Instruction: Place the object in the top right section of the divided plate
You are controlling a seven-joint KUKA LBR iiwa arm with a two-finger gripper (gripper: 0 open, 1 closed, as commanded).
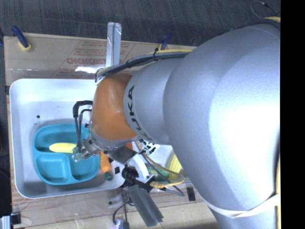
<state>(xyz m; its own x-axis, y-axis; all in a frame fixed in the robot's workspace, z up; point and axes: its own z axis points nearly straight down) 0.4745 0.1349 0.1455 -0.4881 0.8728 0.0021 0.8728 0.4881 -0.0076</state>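
Gripper state unclear, over one blue divided plate, one yellow object inside

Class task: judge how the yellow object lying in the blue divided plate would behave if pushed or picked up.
The yellow object looks elongated and rounded, so it may roll sideways. It seems smooth, possibly slippery. The blue divided plate has raised rims that would probably stop it.

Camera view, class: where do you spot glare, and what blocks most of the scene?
Camera view: glare whitens the cardboard backing behind the white bin; the grey arm looms large, hiding the right half; the blue divided plate and yellow object stay evenly lit.
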